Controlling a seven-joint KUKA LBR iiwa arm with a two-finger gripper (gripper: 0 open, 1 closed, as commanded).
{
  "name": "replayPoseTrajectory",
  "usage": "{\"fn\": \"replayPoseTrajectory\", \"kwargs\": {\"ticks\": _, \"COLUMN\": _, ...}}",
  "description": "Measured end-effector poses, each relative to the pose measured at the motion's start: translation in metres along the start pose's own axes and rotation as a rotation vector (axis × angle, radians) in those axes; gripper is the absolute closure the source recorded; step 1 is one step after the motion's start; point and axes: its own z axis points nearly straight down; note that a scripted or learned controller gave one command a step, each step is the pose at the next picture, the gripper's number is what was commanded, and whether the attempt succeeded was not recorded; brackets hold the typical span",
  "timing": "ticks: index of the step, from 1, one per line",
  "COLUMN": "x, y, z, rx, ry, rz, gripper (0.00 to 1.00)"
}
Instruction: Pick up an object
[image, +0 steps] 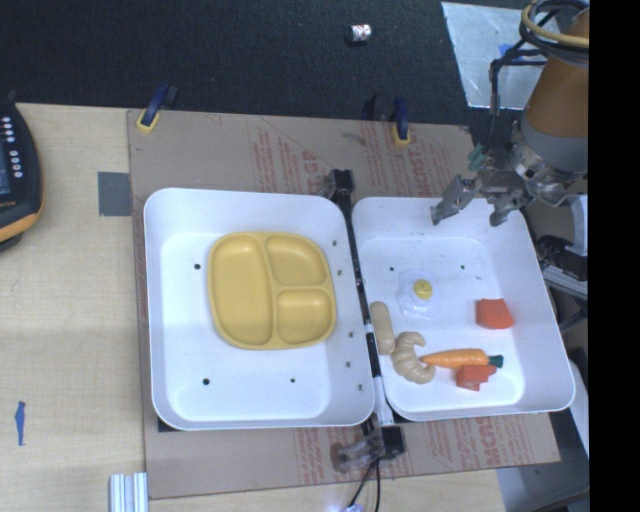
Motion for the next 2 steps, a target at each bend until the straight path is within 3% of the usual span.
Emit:
{"fn": "replayPoseTrajectory", "kwargs": {"ticks": 1, "x": 0.009, "y": 0.001, "z": 0.094, "rx": 0.008, "ry": 0.001, "rz": -0.001, "gripper": 0.0}}
{"fn": "replayPoseTrajectory", "kwargs": {"ticks": 2, "x": 0.012, "y": -0.02, "z": 0.167, "rx": 0.008, "ry": 0.001, "rz": 0.001, "gripper": 0.0}}
